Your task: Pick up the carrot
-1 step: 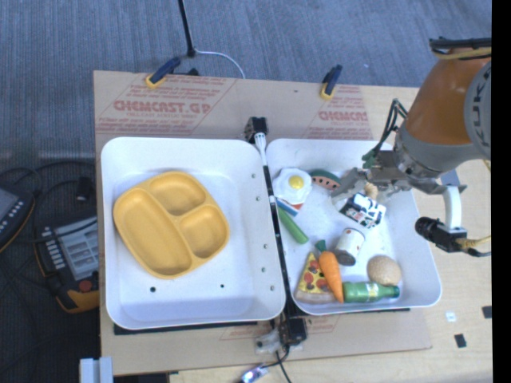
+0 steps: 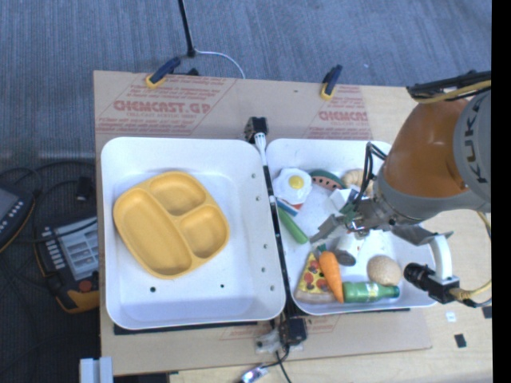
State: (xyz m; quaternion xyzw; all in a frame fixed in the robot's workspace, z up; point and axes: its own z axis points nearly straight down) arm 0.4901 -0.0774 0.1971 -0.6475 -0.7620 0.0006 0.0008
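Hovering over the right-hand shallow white bin (image 2: 435, 254), the two-finger gripper (image 2: 345, 228) has its fingers spread and pinches nothing. The tapered orange plastic carrot (image 2: 330, 274) lies just below and slightly left of it in the camera view, long axis running near-vertically, green top toward the gripper, beside a pizza-slice toy (image 2: 312, 280).

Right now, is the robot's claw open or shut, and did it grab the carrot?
Gripper: open, holding nothing. It hangs just above the carrot, which lies in the right bin.
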